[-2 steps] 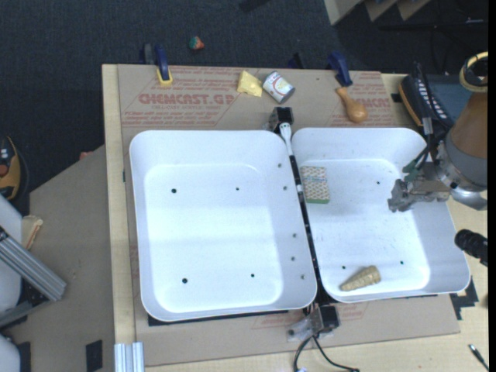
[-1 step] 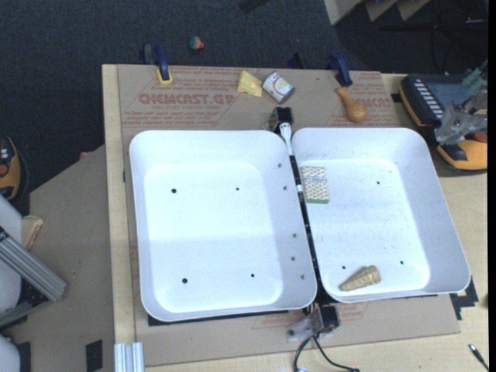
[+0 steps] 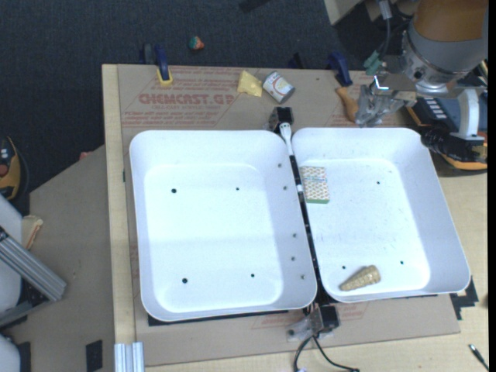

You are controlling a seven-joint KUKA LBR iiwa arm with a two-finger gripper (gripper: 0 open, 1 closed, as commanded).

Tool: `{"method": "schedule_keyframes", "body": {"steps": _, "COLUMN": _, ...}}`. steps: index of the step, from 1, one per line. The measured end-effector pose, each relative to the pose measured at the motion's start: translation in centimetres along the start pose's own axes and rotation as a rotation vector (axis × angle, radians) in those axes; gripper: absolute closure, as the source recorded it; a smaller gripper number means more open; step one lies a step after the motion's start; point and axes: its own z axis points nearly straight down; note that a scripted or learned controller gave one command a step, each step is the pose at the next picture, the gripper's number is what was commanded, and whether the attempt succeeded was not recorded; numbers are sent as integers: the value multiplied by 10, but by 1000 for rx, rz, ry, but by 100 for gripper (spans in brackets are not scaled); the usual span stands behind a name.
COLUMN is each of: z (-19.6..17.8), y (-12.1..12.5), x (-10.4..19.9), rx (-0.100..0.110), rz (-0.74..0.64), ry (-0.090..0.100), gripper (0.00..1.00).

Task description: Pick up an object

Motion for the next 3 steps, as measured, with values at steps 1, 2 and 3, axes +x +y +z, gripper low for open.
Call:
{"method": "schedule_keyframes", "body": {"steps": 1, "z": 89, "y": -8, "x": 93, "rx": 13, "rz": 1, "ry": 2, "gripper": 100}}
{"method": "schedule_keyframes", "body": {"steps": 2, "z": -126, "y": -13, "x": 120, "rx": -18, "rz": 5, "ry": 1, "gripper": 100}}
{"method": "schedule_keyframes", "body": {"steps": 3, "z": -10, "y": -70, "x": 170, "rx": 16, "rz": 4, "ry": -1, "gripper": 100}}
